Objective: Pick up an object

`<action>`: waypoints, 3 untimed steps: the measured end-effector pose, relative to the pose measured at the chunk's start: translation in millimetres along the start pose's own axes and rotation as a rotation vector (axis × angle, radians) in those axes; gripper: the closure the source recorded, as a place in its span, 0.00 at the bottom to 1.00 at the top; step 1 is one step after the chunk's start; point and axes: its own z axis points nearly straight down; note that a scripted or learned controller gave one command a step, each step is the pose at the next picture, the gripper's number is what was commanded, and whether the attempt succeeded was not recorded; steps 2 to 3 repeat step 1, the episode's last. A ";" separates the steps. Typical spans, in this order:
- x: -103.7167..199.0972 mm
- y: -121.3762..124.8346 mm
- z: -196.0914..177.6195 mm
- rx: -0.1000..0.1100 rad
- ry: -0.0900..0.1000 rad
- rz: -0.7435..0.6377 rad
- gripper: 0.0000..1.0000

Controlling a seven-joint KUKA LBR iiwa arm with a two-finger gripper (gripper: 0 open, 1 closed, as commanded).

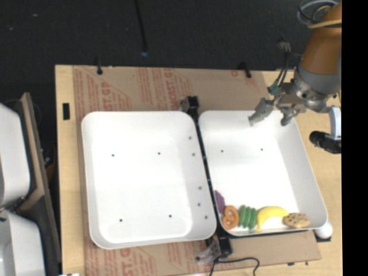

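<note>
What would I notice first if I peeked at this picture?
Probably the row of small colourful toy foods along the near edge of the right white bin: an orange pretzel, a green ridged piece, a yellow banana and a brown cookie. The grey two-finger gripper hovers over that bin's far edge.

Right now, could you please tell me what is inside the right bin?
The right bin holds a row along its near edge: a purple piece, pretzel, green item, banana and cookie. The purple piece is partly covered by the pretzel.
</note>
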 end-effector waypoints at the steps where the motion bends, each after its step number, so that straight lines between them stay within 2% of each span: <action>1: -0.4 0.2 -10.7 -0.001 0.000 0.000 1.00; 3: -0.4 0.2 -10.7 -0.001 0.000 0.000 1.00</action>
